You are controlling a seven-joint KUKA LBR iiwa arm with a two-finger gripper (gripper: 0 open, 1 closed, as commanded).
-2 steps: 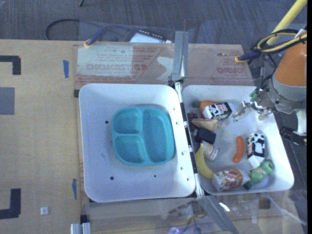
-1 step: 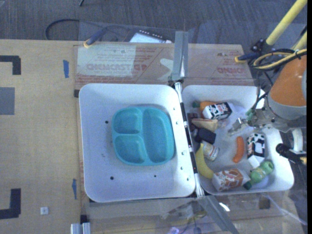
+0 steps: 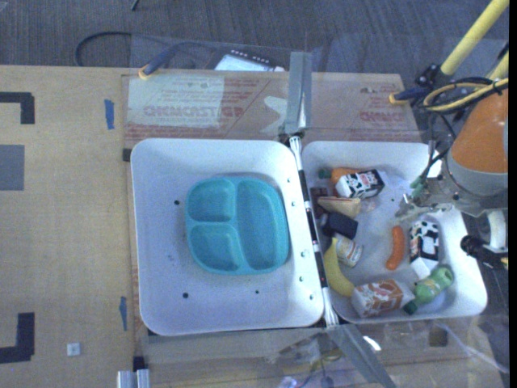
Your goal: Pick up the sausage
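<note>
Jaw state on the gripper (image 3: 416,203) can't be told; approach step judged underway, descent onto the sausage (image 3: 395,248) just below-left needed next.

We found two bins side by side. The left bin (image 3: 153,241) held a divided tray (image 3: 238,223) near its middle. In the right bin (image 3: 477,293), the sausage (image 3: 394,247) lay between a small jar (image 3: 349,252) on its left and a patterned carton (image 3: 425,239) on its right, with a banana (image 3: 337,272) along the left wall.
</note>
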